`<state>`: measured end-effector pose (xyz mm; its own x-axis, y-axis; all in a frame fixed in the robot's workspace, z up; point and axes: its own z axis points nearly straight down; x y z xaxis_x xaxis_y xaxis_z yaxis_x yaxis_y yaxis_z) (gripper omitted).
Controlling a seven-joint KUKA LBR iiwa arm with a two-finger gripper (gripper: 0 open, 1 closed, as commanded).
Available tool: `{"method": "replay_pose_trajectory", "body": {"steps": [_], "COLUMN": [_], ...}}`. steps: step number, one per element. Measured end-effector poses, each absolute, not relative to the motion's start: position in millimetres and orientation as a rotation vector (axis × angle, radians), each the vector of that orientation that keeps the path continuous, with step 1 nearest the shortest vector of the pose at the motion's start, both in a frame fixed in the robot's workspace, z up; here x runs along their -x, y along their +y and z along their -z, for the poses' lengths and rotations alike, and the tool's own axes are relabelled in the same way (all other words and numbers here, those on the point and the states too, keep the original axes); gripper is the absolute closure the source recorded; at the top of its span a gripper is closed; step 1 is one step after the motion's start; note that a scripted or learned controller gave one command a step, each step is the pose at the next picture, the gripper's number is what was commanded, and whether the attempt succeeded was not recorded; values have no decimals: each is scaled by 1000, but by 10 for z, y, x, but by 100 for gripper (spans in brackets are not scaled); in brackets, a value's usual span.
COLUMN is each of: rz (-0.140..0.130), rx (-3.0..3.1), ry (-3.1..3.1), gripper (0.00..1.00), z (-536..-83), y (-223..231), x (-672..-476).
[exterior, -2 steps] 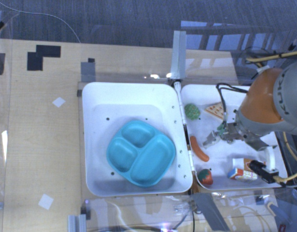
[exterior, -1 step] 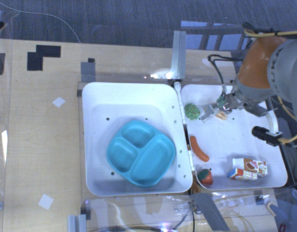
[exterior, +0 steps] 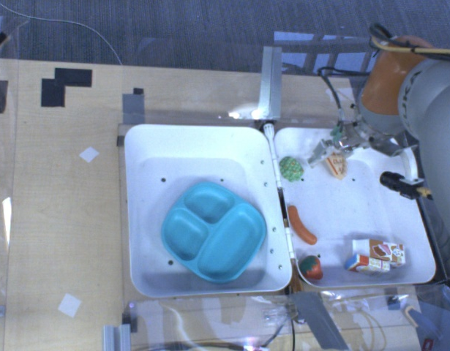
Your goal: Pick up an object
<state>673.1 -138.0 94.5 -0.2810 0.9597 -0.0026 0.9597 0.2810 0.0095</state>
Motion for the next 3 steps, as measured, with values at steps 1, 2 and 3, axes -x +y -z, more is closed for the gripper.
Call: {"method": "replay_pose_trajectory", "body": {"steps": [1,2,3], "rz": [-15,-18,-6], "rx": [-1962,-1944,-2222], "ry": [2447,2432,2211], "gripper": [0,100,100], "z": [-944,-1122,-1066], "y": [-1881,-1926,-1971], "x": [-6746,-6788,-6712]}}
